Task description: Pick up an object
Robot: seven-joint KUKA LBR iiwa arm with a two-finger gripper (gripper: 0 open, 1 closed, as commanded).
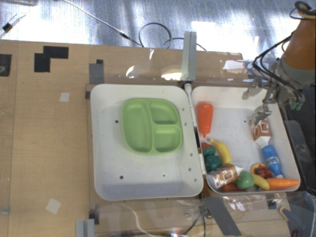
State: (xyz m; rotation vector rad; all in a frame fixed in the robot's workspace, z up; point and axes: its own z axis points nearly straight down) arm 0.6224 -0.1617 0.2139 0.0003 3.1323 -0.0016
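Note:
My gripper (260, 113) hangs over the far right part of the right bin (232, 107), below the arm's orange band (301, 43). A small brown-and-white carton (261, 129) lies right under its tip, touching or nearly so; I cannot tell whether it is gripped. Also in this bin are an orange bottle (205, 117) by the left wall, a banana (223, 151), a dark green vegetable (212, 159), a blue bottle (271, 161), a second carton (224, 174), a green lime (245, 180) and a carrot (282, 183).
The left bin (106, 147) holds a green divided plate (152, 125). A metal post (188, 58) stands at the far end of the divider between the bins. Cables (155, 33) lie behind the bins on the bench.

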